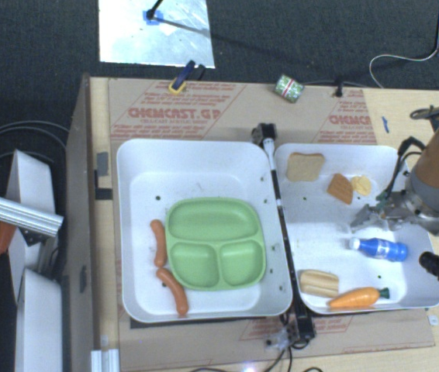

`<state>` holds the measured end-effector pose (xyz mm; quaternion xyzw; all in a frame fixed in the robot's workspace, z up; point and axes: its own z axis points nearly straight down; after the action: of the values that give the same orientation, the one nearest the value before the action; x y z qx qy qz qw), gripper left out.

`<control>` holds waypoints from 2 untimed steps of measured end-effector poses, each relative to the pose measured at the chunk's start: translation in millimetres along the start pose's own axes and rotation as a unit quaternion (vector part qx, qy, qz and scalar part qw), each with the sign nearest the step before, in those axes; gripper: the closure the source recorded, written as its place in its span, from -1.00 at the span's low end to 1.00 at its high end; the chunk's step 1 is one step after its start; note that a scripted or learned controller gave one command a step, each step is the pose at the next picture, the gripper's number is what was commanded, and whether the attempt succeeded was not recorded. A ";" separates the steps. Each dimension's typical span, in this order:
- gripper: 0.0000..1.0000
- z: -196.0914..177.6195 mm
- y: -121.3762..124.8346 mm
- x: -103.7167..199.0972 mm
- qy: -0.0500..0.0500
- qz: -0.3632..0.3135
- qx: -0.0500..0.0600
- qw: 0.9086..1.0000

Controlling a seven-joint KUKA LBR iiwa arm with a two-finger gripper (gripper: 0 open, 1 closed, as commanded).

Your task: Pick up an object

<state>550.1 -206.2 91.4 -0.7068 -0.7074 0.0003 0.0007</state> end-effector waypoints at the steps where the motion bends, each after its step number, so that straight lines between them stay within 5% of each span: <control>1: -1.00 7.3 -32.0 12.9 0.000 0.000 -0.001 1.000; 2: -1.00 7.2 -54.2 -0.4 0.000 0.000 -0.001 1.000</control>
<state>495.9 -206.6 84.2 -0.7068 -0.7074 -0.0001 -0.0002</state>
